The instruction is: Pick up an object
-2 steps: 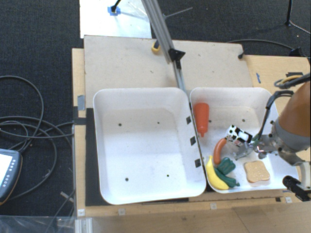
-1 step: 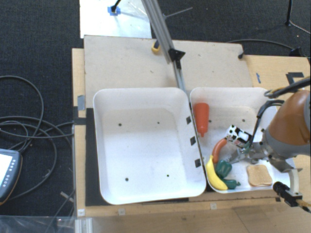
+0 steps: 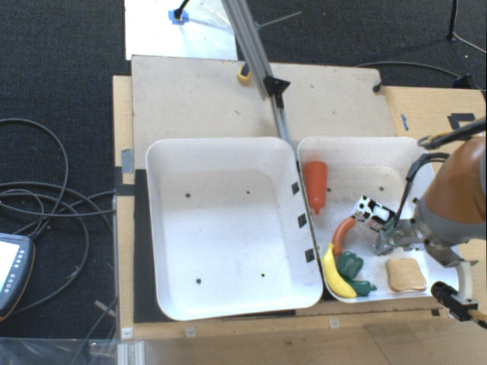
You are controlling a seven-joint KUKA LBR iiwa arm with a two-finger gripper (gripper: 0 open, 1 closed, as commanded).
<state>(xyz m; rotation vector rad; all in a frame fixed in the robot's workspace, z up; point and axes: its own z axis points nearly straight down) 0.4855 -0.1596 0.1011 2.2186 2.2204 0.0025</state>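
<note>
**A:** Where are you working right now?

**B:** My hand [image 3: 389, 238] hangs low inside the right-hand shallow white plastic bin [image 3: 358, 152], toward its 4 o'clock side, with my grey arm and its orange band [image 3: 460, 185] coming in from 3 o'clock. The left-hand shallow white plastic bin [image 3: 221, 226] lies beside it on the pale wooden worktop [image 3: 205, 97].

**A:** What can you pick from?

**B:** Everything is in the right bin. An orange carrot-shaped plastic toy [image 3: 315, 186] lies at about 10 o'clock against the dividing wall. A small black-and-white blocky toy [image 3: 370, 211] sits just beside my hand, at its 10 o'clock. A slim red curved piece [image 3: 342, 232] leans toward a yellow plastic banana [image 3: 335, 274] at 7 o'clock, with a dark green lumpy toy [image 3: 352, 268] touching the banana. A tan slice-of-bread toy [image 3: 405, 275] lies at my hand's 5 o'clock.

**A:** Are you holding anything?

**B:** I cannot tell how far my hand is open; the metal parts blur together from above. I see nothing between them, so I claim no hold.

**A:** Which step is this, then?

**B:** I judge it the approach, with the grasp not yet made. The black-and-white toy and the bread slice are nearest.

**A:** And the next move?

**B:** Centre over one piece, likely the black-and-white toy, straddle it, close, then lift straight. Crowding near the banana could spoil a grasp there, so I would favour the pieces standing apart.
</note>
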